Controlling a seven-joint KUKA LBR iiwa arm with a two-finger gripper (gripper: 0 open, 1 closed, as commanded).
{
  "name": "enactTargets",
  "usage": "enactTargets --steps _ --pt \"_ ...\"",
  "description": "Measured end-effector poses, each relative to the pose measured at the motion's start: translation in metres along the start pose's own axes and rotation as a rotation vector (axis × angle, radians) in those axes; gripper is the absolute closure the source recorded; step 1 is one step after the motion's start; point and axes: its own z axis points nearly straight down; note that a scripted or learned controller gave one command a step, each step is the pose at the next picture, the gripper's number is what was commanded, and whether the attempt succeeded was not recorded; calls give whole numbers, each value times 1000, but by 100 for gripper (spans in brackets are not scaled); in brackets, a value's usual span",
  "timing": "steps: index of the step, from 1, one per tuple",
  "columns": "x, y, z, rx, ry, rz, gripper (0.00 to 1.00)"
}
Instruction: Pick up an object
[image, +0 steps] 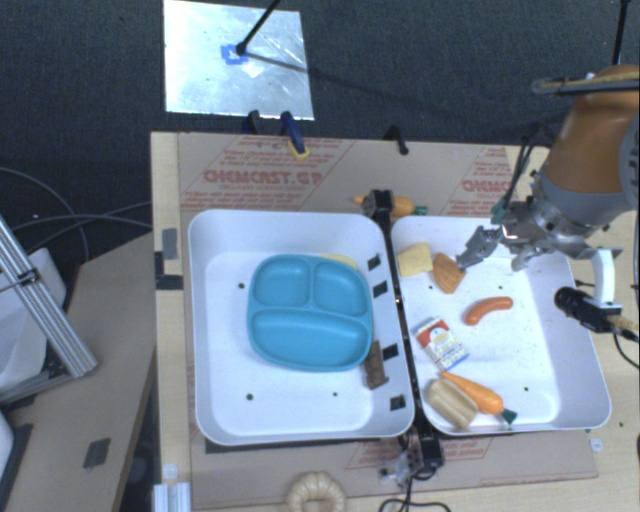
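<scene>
- Camera view: the hand (497, 247) hangs over the right bin (575, 345), near its back edge; its fingers stand apart with nothing between them.
- Just beside its left finger lies a brown bread piece (447, 272), touching a pale cheese wedge (415, 260).
- In the same bin lie a sausage (488, 310), a small carton (441, 344), a carrot (478, 394) and a bun (450, 404).
- The left bin (225, 400) holds a blue divided plate (309, 311).
</scene>
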Motion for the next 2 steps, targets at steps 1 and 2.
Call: enactTargets --steps 1,2 --pt "0 2 -7 -12 -1 -2 0" --pt "3 12 51 -9 -1 -1 0"
